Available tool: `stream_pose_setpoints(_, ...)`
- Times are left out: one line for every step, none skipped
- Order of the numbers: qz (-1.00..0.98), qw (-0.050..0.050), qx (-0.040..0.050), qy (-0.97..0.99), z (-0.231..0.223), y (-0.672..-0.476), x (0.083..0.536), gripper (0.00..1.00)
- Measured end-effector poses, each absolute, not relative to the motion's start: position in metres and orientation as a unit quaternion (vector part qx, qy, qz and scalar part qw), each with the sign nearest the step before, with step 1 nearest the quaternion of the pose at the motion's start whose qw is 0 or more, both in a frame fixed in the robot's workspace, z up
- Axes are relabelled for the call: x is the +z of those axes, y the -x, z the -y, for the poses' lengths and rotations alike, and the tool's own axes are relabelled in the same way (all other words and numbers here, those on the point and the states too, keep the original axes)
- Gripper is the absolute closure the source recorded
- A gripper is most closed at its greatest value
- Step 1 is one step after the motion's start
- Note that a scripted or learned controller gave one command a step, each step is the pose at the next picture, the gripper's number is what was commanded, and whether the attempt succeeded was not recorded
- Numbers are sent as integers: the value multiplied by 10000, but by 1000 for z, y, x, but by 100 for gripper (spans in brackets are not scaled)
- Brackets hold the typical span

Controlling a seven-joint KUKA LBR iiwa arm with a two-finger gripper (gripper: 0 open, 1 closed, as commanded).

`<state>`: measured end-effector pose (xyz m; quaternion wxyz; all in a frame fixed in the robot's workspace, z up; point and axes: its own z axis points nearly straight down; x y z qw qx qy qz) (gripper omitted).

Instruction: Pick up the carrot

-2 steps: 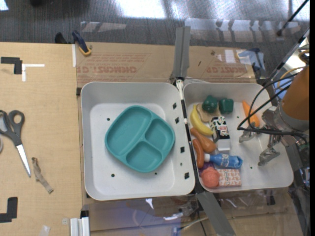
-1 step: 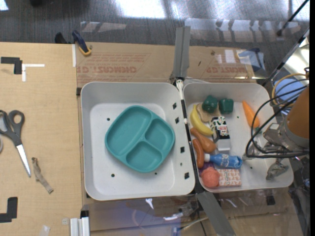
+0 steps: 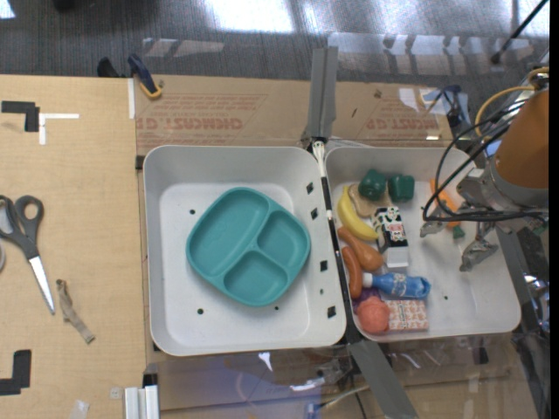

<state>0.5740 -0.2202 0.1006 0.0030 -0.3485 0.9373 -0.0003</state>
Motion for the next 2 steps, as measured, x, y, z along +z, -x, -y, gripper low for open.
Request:
stream_pose_setpoints(-9484,14,6,3170,220,-525,92,0)
stream_pose_setpoints(-9597,14,4,2810,170,-513,92,0)
